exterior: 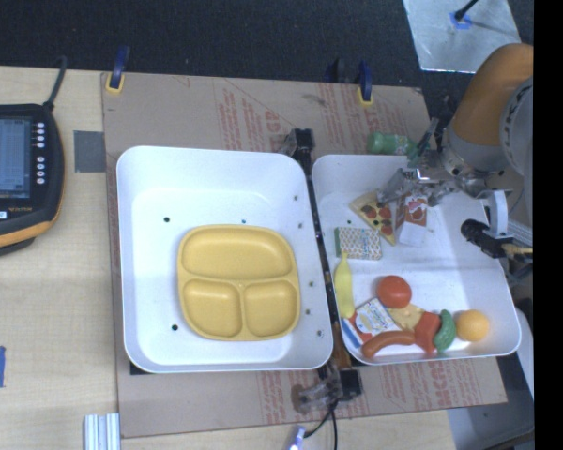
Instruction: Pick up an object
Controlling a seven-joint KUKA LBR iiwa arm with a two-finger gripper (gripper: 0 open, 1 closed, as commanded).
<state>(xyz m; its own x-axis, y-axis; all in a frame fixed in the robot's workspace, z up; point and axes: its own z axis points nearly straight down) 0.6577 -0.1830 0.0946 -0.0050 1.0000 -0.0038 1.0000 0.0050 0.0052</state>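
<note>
Wooden tabletop (pixel 47 345) under cardboard sheet (pixel 216 111), two white bins (pixel 141 204); dark carpet beyond. Pincer (pixel 408 192) over right bin, grip state unclear.

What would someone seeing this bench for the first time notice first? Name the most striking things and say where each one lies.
The big yellow divided tray stands out, lying alone in the left bin. Next comes the bright heap of toy food along the near side of the right bin, with a red tomato and an orange ball. The arm's orange band shows at the upper right, its gripper low over small packets at that bin's far side.
</note>
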